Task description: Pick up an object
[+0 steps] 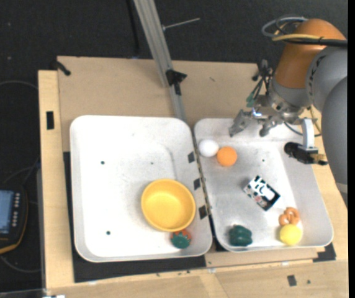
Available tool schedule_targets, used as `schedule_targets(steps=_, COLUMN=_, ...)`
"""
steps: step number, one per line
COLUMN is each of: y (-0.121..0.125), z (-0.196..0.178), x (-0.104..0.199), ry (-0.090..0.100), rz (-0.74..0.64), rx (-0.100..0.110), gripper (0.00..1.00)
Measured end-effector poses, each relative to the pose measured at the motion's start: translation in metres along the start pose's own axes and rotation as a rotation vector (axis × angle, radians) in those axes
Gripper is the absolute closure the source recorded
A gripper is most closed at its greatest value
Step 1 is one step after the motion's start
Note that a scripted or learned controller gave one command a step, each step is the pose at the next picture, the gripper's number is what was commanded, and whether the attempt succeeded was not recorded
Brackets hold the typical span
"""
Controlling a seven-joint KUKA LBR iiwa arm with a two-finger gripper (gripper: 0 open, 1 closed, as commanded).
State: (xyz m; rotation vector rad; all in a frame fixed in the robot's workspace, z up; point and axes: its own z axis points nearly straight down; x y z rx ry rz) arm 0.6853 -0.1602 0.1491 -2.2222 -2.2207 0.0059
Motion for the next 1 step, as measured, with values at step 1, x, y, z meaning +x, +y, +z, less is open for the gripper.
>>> schedule_targets(steps=1, y=0.0018, z=-0.0152, x=-0.0009, ry=-0.003, rz=-0.002, rx=-0.008, gripper=1.00)
